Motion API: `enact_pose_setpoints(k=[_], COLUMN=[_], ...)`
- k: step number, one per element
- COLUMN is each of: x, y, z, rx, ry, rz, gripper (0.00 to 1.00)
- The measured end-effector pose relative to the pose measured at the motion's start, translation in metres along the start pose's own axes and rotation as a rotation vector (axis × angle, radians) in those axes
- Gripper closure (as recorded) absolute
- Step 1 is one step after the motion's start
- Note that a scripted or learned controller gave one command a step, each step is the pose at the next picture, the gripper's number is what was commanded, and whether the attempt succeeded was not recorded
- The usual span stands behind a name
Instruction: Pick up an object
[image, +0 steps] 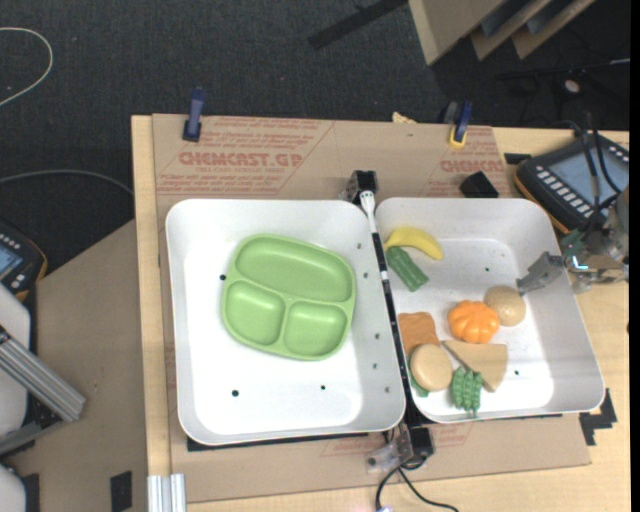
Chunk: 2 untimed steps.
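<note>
Toy foods crowd the lower middle of the right bin (560, 385): a yellow banana (415, 240) and green piece (407, 268) near its upper left, an orange pumpkin (473, 320) beside a tan egg-shaped piece (505, 305), a brown slab (417, 327), a round beige piece (432, 367), a wedge (482, 360) and a green sprig (465, 388). The left bin (200, 330) carries a green divided plate (288, 296). The tool (540, 272) hangs at the right bin's right edge, close to the egg-shaped piece, gripping nothing; whether it is wide or narrow I cannot tell.

- Even overhead light, bright on the white bins (200, 400), slightly blown out
- Soft faint shadows under the green plate (289, 297)
- Dark floor above the bins underexposed
- Overall soft focus, mild blur towards the edges
</note>
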<state>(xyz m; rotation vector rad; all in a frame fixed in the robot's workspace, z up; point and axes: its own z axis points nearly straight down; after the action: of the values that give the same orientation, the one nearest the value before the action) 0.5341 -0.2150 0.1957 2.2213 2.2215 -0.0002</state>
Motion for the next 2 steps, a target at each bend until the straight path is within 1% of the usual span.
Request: enact_pose_setpoints(k=[1, 2], x=[0.0, -0.002], y=[-0.055, -0.051], z=[0.114, 0.097], rx=[0.0, -0.009], ry=[0.011, 0.0], rz=[0.001, -0.001], gripper=[0.0, 1.0])
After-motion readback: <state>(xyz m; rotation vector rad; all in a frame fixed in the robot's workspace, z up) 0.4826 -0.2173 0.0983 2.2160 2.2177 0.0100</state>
